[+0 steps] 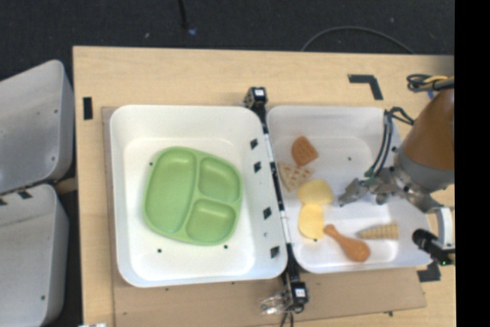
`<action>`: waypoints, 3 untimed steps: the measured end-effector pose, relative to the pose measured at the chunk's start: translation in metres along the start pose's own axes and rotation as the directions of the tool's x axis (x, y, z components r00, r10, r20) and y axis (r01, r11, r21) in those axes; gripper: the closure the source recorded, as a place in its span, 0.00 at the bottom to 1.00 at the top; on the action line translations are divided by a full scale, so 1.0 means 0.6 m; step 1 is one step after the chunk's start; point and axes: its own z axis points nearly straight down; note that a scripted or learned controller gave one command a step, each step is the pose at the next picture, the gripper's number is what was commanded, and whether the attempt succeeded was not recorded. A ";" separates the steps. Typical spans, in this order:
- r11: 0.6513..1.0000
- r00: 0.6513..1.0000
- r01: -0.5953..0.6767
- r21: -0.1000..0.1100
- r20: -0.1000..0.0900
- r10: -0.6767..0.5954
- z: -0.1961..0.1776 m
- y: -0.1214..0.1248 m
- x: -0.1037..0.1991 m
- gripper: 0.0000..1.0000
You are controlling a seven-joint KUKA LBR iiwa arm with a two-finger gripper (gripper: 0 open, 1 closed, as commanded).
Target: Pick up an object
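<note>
Camera view: one arm [431, 135] in from the right, low over the right bin [337, 117].
Tool [354, 192]: down inside that bin, pointing left toward the food pile. Can't tell its state from this slant; nothing visibly pinched.
Nearest target: yellow lumpy piece [315, 191], just left of the tool tip, close but looks apart. My guess is that's the pick.
Other candidates: second yellow piece [311, 221] below-left; drumstick [347, 242] below, lying flat; ridged cone [380, 231] just below the tool; waffle [304, 151] up-left; cracker-like piece [293, 175] left, against the bin divider.
Why clustered: loose toy food, dumped, not arranged; pieces touch, so a clean single grasp looks tricky.
Far left of tool: left bin [122, 188] holds a green divided plate [192, 195], flat, well apart from the action.
Counter [191, 73]: carries both bins side by side.
Progress: judged pre-grasp, nothing lifted.
</note>
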 end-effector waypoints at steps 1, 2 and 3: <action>1.000 1.000 -0.006 0.022 -0.013 0.006 -0.007 -0.010 0.004 1.00; 1.000 1.000 0.004 0.018 -0.013 -0.004 -0.113 0.003 -0.003 1.00; 1.000 1.000 0.006 0.018 -0.014 -0.005 -0.208 0.007 0.011 1.00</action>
